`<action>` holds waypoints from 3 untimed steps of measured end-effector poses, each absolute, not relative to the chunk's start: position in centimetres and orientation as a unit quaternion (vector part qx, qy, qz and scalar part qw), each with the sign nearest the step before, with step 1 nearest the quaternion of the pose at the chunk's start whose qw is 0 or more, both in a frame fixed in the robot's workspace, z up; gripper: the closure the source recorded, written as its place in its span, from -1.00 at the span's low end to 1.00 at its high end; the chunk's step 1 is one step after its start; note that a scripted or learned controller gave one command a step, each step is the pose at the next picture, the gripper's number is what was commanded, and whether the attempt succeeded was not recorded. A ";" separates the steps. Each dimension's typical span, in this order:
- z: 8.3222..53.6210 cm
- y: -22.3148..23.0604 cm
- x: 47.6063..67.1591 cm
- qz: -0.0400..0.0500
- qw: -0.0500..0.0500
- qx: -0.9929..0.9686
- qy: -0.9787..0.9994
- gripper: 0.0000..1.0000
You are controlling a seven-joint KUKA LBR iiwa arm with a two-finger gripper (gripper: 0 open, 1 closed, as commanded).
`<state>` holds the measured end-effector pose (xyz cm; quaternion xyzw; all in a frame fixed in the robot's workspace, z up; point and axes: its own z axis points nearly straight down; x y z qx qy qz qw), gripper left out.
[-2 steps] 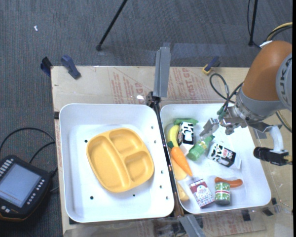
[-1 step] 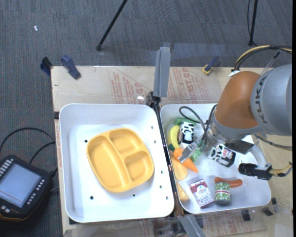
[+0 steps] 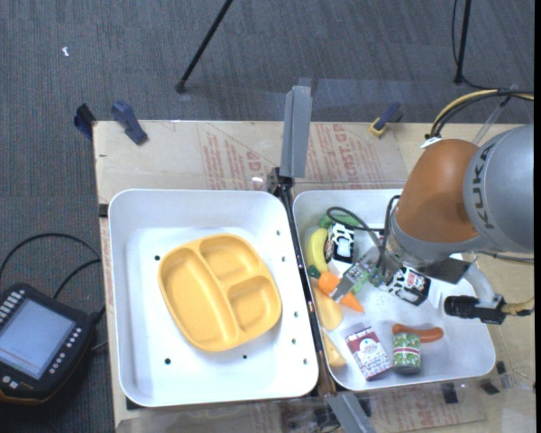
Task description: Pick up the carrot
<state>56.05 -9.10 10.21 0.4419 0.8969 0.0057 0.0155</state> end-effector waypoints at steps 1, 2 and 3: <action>11.6 -9.1 56.4 0.008 0.018 0.443 0.896 1.00; 27.3 -7.7 57.3 -0.001 -0.001 0.509 0.861 1.00; 27.3 -7.7 57.3 -0.001 -0.001 0.509 0.861 -1.00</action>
